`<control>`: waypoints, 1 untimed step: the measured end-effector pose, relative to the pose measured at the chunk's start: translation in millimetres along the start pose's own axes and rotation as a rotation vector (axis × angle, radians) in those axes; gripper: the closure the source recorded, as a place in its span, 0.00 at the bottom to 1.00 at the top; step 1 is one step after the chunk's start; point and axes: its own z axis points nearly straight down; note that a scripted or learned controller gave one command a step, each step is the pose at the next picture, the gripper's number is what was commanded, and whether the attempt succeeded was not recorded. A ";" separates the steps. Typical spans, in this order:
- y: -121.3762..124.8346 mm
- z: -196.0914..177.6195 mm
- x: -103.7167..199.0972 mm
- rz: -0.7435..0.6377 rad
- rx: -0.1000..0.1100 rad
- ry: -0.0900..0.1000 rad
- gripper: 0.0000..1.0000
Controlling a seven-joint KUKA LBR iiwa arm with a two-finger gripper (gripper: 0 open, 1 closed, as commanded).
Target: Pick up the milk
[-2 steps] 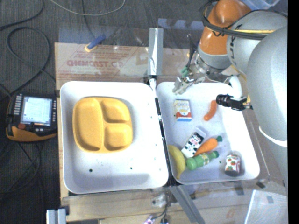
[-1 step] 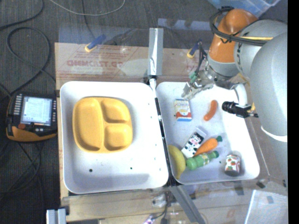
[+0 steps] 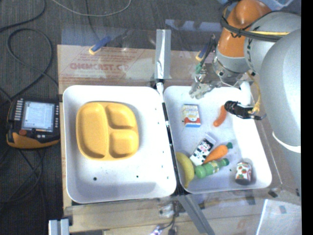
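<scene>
In the right bin (image 3: 264, 177), milk (image 3: 202, 151) lies untouched beside carrot (image 3: 216, 153); pincer (image 3: 199, 88) hovers well apart, part-open, holding nothing. Whole pick left.

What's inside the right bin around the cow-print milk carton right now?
The right bin holds the milk carton, touching a carrot, green bottle and banana. Whatever lies beneath them is covered.

The gripper (image 3: 199, 90) hangs at the right bin's (image 3: 261, 153) upper edge, just above a small orange-and-blue carton (image 3: 191, 115). Lower in that bin lie a black-and-white milk carton (image 3: 201, 151), carrot (image 3: 217, 152), banana (image 3: 185, 169) and green bottle (image 3: 211, 168). The left bin (image 3: 71, 131) holds a yellow divided tray (image 3: 108, 129).
</scene>
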 end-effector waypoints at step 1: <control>-1.7 48.4 -25.7 0.116 0.002 0.000 1.00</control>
